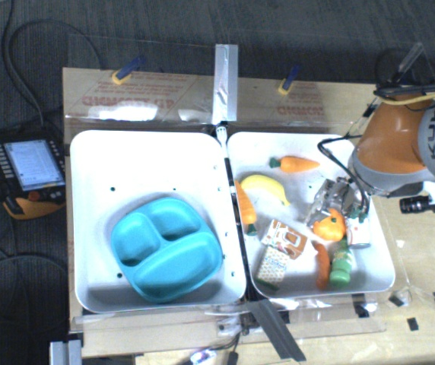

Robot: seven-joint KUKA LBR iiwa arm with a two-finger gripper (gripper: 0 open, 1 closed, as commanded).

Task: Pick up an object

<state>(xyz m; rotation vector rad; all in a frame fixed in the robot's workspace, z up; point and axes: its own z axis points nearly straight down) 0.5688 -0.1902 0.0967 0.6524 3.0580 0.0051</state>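
Note:
My gripper (333,202) is low in the right bin (309,144), near its right side, at the end of the grey and orange arm (388,150). Directly under and in front of it lies a small orange fruit (329,226), touching or nearly touching it. A yellow banana (264,188) rests to the gripper's left, and a carrot (294,163) lies at the back. In front are a second carrot (322,265) and a green toy (341,269).
An orange item (246,208) lies along the right bin's left wall. A red-and-white box (285,239) and a patterned box (273,265) sit near the front. A white-and-red object (358,236) lies by the right wall. The left bin (96,158) holds a blue divided plate (166,245).

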